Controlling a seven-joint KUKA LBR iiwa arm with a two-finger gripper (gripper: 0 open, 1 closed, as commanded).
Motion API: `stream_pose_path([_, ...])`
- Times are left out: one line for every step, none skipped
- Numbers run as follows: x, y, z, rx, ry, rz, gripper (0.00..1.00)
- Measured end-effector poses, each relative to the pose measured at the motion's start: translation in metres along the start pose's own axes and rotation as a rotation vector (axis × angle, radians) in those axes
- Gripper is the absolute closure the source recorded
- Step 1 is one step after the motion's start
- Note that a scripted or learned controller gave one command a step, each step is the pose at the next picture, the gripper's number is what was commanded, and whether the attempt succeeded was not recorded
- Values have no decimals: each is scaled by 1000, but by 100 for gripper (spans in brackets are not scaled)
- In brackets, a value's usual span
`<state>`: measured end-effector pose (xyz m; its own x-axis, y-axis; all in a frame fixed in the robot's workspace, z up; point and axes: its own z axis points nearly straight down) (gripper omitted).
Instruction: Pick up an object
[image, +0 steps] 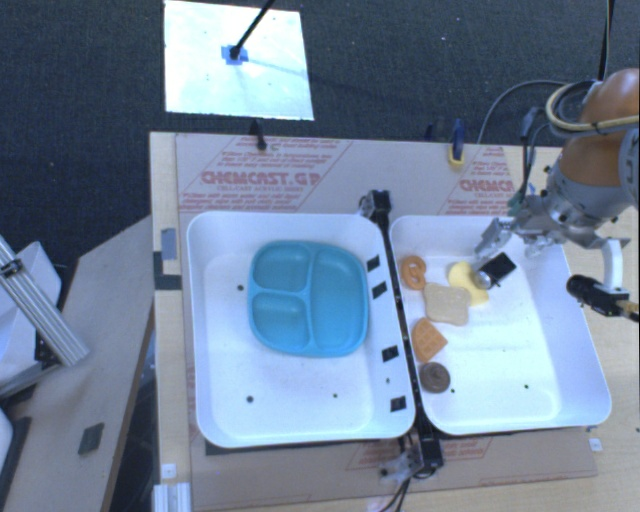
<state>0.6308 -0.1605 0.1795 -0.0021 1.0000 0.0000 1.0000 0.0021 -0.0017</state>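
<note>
I'm reaching in from the right w/ my grey two-finger gripper (488, 268) low over the right shallow white plastic bin (560, 400), tips right at the pale yellow rounded food piece (462, 276) near the bin's upper middle. Can't tell how wide I'm spread; the dark pad and metal bits blur together at this angle, so no claim that I've got anything. Targets are all clustered on the bin's left side, prob. why I've come in slanted across it: small orange ring-shaped pretzel piece (412, 269), beige square bread-like slice (447, 304) touching the yellow one, orange triangular chip piece (428, 339) just below, brown round cookie-like disc (434, 377) lowest. The left shallow white plastic bin (215, 400) holds a light blue divided plastic plate (305, 298), flat, well apart from me. Judgement: yellow piece is my pick, grasp not yet confirmed; the bread neighbour could get nudged.
</note>
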Motion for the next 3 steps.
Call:
stream_pose_path([-1, -8, 46, 0, 0, 1, 0])
stream_pose_path([-2, -6, 32, -7, -2, 1, 100])
stream_pose_path([2, -10, -25, -9, -2, -3, 100])
